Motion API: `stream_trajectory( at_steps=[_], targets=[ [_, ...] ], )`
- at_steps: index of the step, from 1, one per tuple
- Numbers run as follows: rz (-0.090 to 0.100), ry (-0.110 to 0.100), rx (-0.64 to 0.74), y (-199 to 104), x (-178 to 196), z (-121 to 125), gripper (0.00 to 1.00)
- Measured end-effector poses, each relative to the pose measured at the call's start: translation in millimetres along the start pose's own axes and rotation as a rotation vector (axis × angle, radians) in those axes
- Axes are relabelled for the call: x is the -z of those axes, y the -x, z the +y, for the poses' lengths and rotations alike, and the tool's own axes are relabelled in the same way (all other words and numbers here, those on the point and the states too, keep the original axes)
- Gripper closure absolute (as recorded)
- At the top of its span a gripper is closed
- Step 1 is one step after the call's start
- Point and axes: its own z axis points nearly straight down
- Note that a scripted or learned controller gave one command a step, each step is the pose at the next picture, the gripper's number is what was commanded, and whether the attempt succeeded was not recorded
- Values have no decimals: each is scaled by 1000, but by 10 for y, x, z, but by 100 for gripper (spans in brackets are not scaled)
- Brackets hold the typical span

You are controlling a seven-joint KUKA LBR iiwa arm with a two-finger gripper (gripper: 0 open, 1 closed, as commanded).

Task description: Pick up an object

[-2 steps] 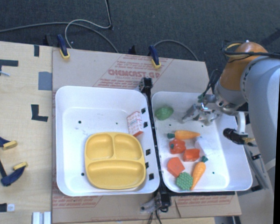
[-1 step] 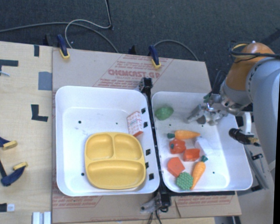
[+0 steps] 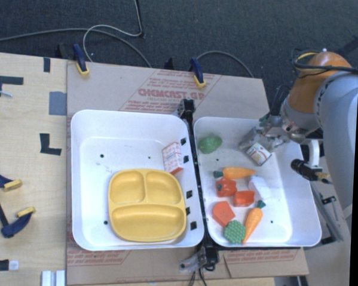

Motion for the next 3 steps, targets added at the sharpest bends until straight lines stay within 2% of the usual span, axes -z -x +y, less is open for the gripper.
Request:
stream_trajectory(
  at_steps=[1,2,3],
  targets=[
    [-2,3,1,-3,107,10,100],
    [-2,2,2,-4,103,8,0],
    [1,2,0,-296,7,-416,0]
  ],
)
